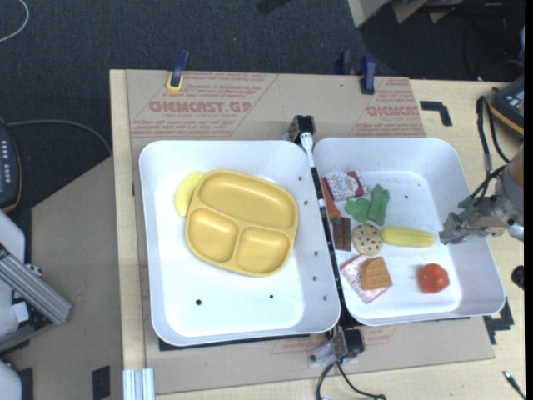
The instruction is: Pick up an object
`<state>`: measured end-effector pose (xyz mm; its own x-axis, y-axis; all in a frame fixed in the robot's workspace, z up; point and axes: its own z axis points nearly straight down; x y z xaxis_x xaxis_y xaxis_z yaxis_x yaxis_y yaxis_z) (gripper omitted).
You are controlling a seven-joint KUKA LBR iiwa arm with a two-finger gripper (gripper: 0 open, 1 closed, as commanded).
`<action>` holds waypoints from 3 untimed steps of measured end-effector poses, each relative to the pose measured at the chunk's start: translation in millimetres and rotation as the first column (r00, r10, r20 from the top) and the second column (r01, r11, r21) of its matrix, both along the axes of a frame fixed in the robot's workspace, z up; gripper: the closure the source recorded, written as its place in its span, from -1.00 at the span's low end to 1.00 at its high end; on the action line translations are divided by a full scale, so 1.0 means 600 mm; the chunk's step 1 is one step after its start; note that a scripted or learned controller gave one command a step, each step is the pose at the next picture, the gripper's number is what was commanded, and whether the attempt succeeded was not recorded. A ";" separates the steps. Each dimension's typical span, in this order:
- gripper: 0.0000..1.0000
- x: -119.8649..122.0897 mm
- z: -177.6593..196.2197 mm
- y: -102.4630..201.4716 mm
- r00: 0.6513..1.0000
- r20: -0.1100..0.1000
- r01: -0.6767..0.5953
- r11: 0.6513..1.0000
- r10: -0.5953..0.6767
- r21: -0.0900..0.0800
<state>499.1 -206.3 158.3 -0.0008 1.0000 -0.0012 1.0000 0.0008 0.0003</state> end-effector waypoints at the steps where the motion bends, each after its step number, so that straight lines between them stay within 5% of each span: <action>1: 1.00 -0.001 0.095 0.008 1.000 0.000 0.000 1.000 0.000 0.000; 2: 1.00 0.000 0.111 0.008 1.000 0.003 0.000 1.000 0.000 -0.001; 3: 1.00 0.034 0.118 0.065 1.000 0.001 0.001 1.000 -0.001 0.000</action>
